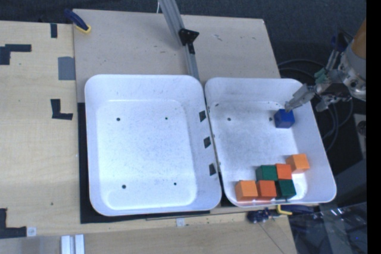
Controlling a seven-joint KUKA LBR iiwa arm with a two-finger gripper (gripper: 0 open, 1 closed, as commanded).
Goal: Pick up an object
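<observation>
A blue cube [284, 119] lies by itself in the right bin [250, 128], near its right wall. My gripper [306, 105] hangs over that bin's right rim, just up and to the right of the cube. It is open. One of its fingers [296, 99] slants down until its tip is almost at the cube's top edge, and nothing sits between the two. Orange blocks [246, 189] and green blocks [267, 172] are packed together at the bin's front right corner, with one more orange block [299, 161] a little apart from them.
The left bin [143, 146] stands beside the right one, sharing a middle rim. A grey metal rail [169, 3] runs diagonally from the top down to the bins' junction. Cables lie off the bench to the right.
</observation>
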